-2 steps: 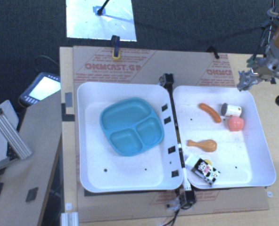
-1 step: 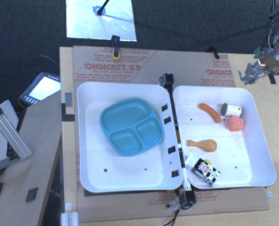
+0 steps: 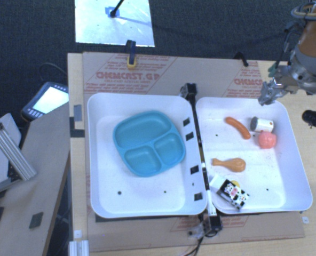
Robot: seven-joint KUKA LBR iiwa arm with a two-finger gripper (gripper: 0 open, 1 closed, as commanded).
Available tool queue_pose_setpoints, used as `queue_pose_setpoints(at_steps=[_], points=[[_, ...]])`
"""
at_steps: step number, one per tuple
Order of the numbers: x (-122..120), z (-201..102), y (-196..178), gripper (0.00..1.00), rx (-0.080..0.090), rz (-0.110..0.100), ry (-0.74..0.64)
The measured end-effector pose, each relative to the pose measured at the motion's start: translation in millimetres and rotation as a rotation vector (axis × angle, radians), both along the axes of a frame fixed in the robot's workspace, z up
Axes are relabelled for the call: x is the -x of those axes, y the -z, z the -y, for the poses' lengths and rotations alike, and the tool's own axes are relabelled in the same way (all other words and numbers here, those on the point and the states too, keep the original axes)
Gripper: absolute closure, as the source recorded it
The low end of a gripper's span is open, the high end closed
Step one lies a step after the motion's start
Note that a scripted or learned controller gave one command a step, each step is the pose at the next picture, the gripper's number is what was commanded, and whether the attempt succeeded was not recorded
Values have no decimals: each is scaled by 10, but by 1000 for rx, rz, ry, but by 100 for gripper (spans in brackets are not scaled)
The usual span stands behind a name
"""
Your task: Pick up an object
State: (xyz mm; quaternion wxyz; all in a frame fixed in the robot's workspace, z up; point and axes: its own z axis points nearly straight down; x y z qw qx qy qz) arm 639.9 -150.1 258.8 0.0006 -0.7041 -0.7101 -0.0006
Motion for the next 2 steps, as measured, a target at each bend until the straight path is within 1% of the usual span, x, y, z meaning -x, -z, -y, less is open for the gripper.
queue_pose_setpoints(at_steps=[1, 2], points=[[78, -487, 54, 100, 0, 1, -1], [339, -908, 59, 100, 0, 0, 0]])
